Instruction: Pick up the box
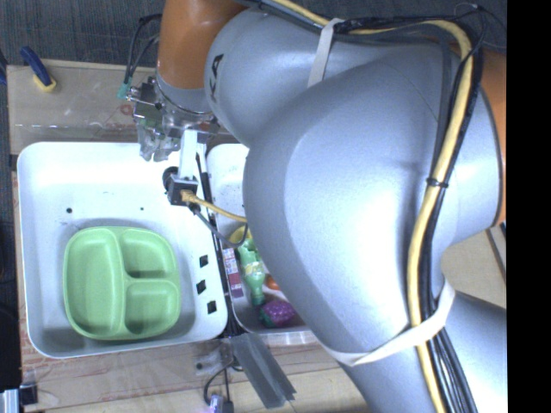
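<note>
- Wooden bench [77,93] carries two shallow white bins; the left bin [52,170] holds a green divided plate [120,280].
- Grey arm [362,196] covers most of the right bin [258,329], where a green bottle [251,269] and a purple item [277,313] show.
- Gripper [153,140] hangs over the left bin's far rim; its opening cannot be told, and nothing shows in it.
- No box can be made out.

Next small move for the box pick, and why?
Probably swing the pincer toward the right bin. It sits over the left bin's top edge, where I see just a green tray; the right bin's items lie half hidden under the arm.
</note>
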### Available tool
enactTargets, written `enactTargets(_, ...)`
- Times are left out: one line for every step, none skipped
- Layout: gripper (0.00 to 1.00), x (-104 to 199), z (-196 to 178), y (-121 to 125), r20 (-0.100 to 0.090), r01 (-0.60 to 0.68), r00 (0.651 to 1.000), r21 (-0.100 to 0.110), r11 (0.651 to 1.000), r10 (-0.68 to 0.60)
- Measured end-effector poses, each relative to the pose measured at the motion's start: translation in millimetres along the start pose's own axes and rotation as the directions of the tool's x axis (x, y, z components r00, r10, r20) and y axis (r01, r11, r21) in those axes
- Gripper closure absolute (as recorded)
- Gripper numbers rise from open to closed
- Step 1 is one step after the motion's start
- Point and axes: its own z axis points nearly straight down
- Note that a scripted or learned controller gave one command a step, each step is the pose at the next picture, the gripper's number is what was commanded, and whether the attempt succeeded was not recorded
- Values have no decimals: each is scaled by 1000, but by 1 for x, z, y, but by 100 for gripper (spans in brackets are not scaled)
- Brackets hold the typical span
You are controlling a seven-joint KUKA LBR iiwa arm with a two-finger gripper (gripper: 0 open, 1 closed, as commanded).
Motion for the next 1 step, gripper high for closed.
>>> enactTargets(100, 9, 15, -2, 2, -234, 972, 4, 972, 234)
